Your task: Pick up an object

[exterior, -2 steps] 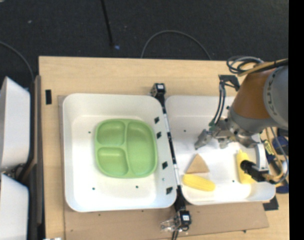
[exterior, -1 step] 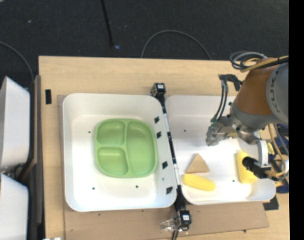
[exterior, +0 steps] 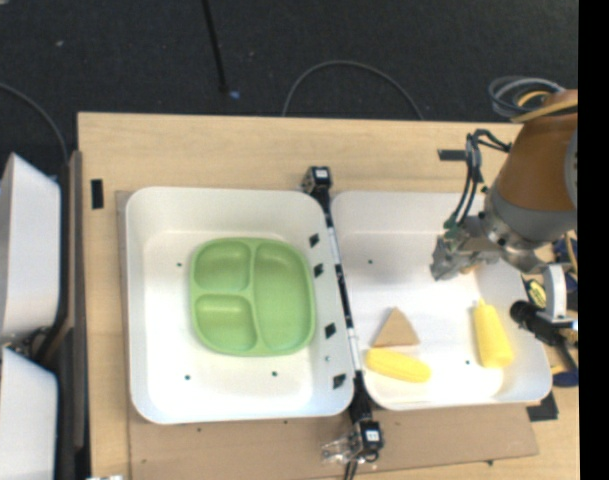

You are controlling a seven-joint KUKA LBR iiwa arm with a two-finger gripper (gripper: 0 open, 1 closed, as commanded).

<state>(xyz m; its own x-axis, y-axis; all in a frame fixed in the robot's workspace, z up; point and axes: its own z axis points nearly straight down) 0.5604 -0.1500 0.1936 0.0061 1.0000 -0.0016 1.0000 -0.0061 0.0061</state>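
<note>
- The worktop (exterior: 224, 153) carries my two bins: the left bin (exterior: 154, 268) holds a green divided plate (exterior: 252, 295), and the right bin (exterior: 404, 223) holds the things I may pick.
- My hand (exterior: 452, 255) hangs over the right bin's far-right part; I cannot tell how it is set, and nothing shows in it.
- A yellow piece (exterior: 492, 334) lies nearest, just near-right of my hand.
- Another yellow piece (exterior: 398, 366) touches a tan wedge (exterior: 396, 330), further near-left.
- Risk: grabbing there, I might nudge both; the rounded pieces could roll away.
</note>
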